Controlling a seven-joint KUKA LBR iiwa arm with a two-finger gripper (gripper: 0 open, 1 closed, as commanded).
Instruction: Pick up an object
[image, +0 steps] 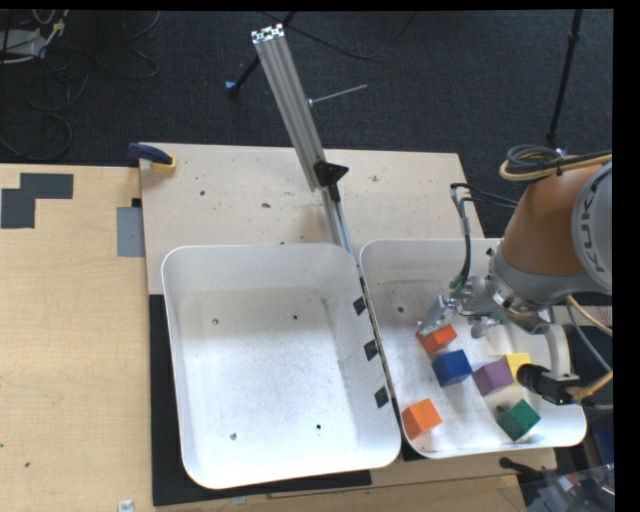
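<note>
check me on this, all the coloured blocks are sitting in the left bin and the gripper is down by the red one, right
One thing is off: the blocks lie in the right bin, not the left bin. The camera view shows the red block, blue block, purple block and the rest there. The gripper is indeed down by the red one.

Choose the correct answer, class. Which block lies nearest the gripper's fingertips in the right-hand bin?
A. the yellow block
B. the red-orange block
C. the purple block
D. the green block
B: the gripper sits right over the red-orange block, while the green block, purple block and yellow block lie farther off.
</note>
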